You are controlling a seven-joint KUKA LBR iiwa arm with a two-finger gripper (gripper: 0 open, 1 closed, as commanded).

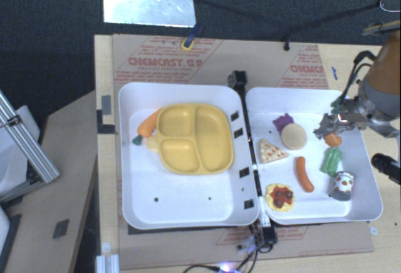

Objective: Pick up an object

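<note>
Two bins: left bin (pixel 135 203) holds yellow plate (pixel 191 138), carrot (pixel 149 122).

You can read red lettering "CHEMCAST GP" on the brown board (pixel 164 52) under the bins, near the far left. Similar red print at far right is too blurred to read.

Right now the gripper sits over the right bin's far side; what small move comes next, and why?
Probably a short straight descent. The gripper hangs right over a small orange object near the right bin back edge, with the green piece just nearer the camera, so dropping vertically avoids nudging it.
</note>
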